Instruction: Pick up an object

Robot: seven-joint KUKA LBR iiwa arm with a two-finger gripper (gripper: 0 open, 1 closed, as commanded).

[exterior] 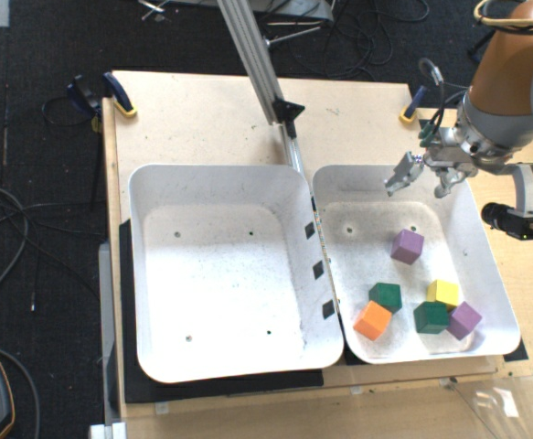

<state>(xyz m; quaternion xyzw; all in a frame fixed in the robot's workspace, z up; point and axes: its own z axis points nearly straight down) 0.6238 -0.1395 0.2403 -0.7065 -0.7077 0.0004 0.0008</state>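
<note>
Blocks are lying in the right bin (485, 245), six of them, and we are looking down on them from above the bench (211, 117). We are seeing the gripper (423, 177) hanging over the bin's far end, at about twelve o'clock from the cluster, with its two fingers spread apart and nothing between them (the left finger (400, 176) is showing lighter than the other). A purple block (407, 246) is sitting alone near the bin's middle, at roughly six o'clock from the gripper and well apart from it. Toward six o'clock in the bin, an orange block (372, 320) is touching a green block (386, 295) at its one o'clock. At three o'clock from that pair, a yellow block (443, 292) is resting against a second green block (431, 317), and a second purple block (464, 319) is lying just beside that one, at its three o'clock. We are seeing the left bin (147, 245) at nine o'clock, its edge meeting the right bin's.
</note>
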